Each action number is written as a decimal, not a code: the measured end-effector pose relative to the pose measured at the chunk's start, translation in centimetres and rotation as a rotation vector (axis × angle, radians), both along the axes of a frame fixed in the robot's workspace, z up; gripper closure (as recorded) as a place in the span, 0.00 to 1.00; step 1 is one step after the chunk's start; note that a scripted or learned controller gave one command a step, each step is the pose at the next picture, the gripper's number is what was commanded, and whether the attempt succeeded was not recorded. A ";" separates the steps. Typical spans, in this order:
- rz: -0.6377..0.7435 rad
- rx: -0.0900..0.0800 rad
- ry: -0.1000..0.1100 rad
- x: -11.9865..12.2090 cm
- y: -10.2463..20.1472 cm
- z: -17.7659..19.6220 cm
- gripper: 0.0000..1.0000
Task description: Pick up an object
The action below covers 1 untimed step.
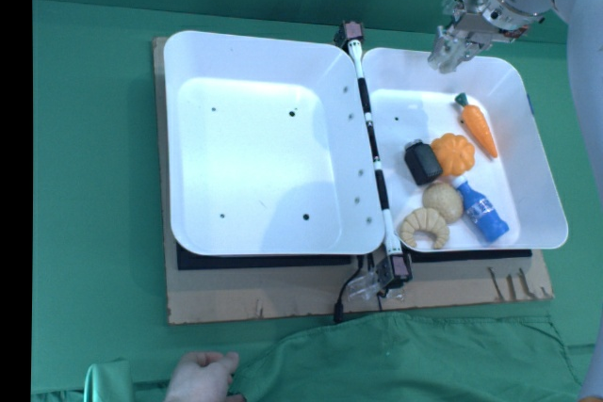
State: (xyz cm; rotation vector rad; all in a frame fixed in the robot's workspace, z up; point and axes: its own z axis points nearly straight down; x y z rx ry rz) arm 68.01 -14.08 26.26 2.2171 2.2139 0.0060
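Note:
The right bin [537, 160] holds several toy items: a carrot [479, 126], an orange pumpkin [453, 152], a black block [422, 161], a round bread roll [442, 199], a croissant [426, 228] and a blue bottle [482, 212]. My gripper [448, 53] hangs over the bin's far edge, above and left of the carrot, apart from every item. Nothing shows between its fingers.
The left bin [188, 61] sits beside the right one, with a black-and-white rod [369, 136] along the seam between them. Both rest on a cardboard sheet [283, 301] over green cloth. A person's hand [201, 374] lies at the bottom edge.

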 end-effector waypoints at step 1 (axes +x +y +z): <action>0.000 0.000 0.000 0.6 -0.5 4.7 1.00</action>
